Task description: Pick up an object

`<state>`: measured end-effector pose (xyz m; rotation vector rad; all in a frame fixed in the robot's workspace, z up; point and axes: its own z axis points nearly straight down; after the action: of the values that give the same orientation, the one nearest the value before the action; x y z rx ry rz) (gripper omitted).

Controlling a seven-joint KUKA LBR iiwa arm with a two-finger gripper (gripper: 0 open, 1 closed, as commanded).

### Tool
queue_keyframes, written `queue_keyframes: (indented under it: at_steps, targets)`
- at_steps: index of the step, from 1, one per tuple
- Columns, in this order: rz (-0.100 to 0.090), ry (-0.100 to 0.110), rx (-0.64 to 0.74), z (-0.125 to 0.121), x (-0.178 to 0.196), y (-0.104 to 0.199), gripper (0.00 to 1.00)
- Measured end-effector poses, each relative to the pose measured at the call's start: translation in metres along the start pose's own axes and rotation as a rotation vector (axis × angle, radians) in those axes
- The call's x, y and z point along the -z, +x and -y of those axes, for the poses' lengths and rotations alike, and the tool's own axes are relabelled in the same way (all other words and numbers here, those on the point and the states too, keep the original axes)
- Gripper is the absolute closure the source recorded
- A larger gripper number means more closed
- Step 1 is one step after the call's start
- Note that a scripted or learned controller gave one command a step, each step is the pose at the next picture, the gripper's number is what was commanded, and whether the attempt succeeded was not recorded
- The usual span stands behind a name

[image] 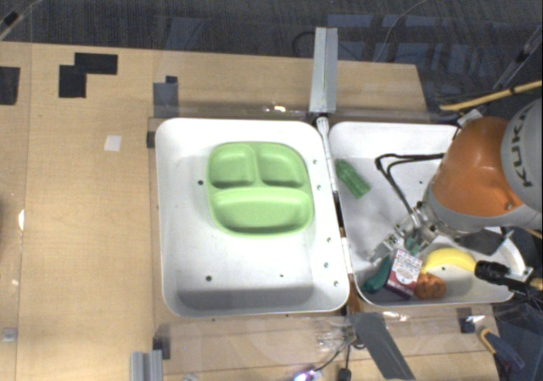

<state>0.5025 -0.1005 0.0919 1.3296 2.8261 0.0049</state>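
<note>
My gripper (405, 245) is low in the right bin (382, 146), at its front, under the orange wrist band (475, 171). It hovers right above a small pile: a dark teal object (377, 274), a packet with a white and magenta label (405, 267), a yellow banana (450, 262) and a small brown-red item (430, 286). Whether anything sits between its fingers is hidden by the gripper body. A green oblong object (352, 178) lies alone at the back left of the right bin.
The left bin (182, 226) holds a green divided plate (257, 186). A metal divider (333, 193) separates the two bins. A black cable (399, 171) loops over the right bin's floor beside the arm. Wooden bench surface surrounds the bins.
</note>
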Motion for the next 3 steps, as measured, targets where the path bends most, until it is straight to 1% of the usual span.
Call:
queue_keyframes:
  at_steps: [1,2,3]
  targets:
    - [-0.009,0.007,-0.245,-0.105,0.038,-0.088,0.0]
    - [-0.01,0.007,-0.148,-0.042,0.083,-0.073,0.0]
    - [-0.007,0.004,-0.141,-0.044,0.094,-0.074,1.0]
